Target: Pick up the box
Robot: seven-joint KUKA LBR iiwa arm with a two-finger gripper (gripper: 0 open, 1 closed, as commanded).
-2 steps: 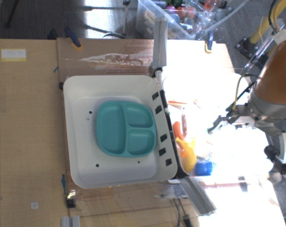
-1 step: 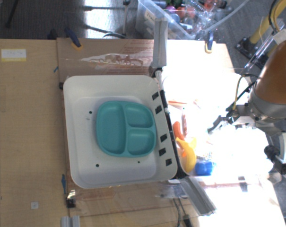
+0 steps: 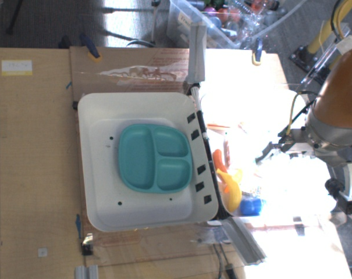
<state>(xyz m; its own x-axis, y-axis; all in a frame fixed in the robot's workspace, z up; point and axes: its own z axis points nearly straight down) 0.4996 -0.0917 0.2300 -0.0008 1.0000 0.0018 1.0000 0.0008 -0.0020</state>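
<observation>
Overexposed right bin (image 3: 263, 86), box impossible to pick out among small items by its left wall, left of gripper (image 3: 267, 151); cannot tell whether open or closed.

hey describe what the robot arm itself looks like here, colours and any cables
The arm is bulky and rounded, with an orange section above a grey wrist band. Yellow and black cables loop along it at upper right. The tool is a dark, thin, angular part, its detail lost in the glare.

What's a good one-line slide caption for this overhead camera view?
KUKA arm's gripper hovers over the overexposed right bin near yellow and blue items; a teal divided plate sits in the left bin.
</observation>
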